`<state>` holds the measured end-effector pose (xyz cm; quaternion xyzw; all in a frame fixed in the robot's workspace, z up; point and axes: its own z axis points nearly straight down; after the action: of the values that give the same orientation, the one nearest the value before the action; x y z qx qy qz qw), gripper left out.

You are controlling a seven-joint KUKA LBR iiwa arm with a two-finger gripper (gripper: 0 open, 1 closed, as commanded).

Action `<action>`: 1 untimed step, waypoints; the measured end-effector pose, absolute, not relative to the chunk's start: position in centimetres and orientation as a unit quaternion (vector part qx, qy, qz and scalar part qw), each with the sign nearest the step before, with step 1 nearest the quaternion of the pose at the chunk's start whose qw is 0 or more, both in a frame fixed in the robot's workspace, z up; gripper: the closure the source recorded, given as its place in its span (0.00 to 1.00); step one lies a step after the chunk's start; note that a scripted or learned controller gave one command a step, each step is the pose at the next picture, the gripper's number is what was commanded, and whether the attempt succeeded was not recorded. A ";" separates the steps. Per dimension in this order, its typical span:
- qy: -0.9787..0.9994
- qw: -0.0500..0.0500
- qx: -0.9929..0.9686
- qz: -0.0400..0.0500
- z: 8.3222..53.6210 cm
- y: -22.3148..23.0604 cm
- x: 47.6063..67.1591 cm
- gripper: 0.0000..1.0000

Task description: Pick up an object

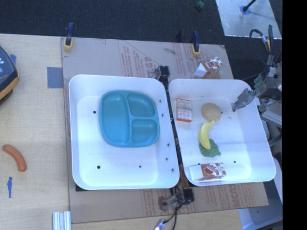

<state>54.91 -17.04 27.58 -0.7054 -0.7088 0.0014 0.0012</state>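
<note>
Camera view: we saw the grey two-finger gripper (238, 104) (fingers apparently shut, empty) over the right white bin (259, 133). The round beige potato-like object (211, 111) lay near, toward nine o'clock, beside the yellow banana (206, 134).

plate (128, 119) teal | banana (206, 134) yellow | bins (86, 174) white | sausage (15, 157) orange-red

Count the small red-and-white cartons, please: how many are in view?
3: one small red-and-white carton in the right white bin near its left wall, another at its front edge, a third behind it on the cardboard.
</note>
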 end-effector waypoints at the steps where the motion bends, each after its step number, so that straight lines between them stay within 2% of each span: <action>1: -0.709 0.002 -0.705 0.002 10.1 -12.6 55.5 0.00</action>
<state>55.51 -12.61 10.10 -0.7052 -0.7090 0.0023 0.0024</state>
